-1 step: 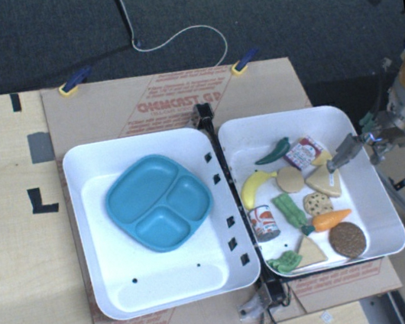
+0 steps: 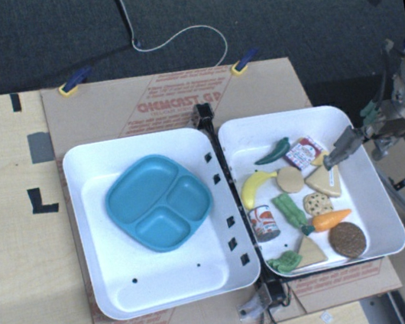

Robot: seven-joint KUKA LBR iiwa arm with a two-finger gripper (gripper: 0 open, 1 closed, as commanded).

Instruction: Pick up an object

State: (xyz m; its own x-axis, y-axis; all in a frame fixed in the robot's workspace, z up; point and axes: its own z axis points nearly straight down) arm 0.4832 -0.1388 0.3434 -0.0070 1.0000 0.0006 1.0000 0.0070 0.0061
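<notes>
Over the right-hand shallow white bin, the grey two-finger gripper reaches in from the right edge, its tip low above the upper right part of the heap. Whether it is released or clenched I cannot tell, as it shows only as a dark slanted bar, and nothing can be seen held in it. The task's thing could be any of the small toy foods crowded in this bin: a yellow plastic banana, a dark green pepper, a red-and-white packet, a tan wedge of cheese-like plastic just under the gripper tip, a speckled cookie, an orange carrot, a round brown patty, a small red-labelled can and a long green vegetable. They lie touching or overlapping, probably because they were tipped in loose, which leaves little room around any single piece. The wedge and the packet look the likeliest targets, being nearest the tip. Alongside, the left white bin holds a blue divided plastic plate, lying flat near its middle, well apart from the gripper.
</notes>
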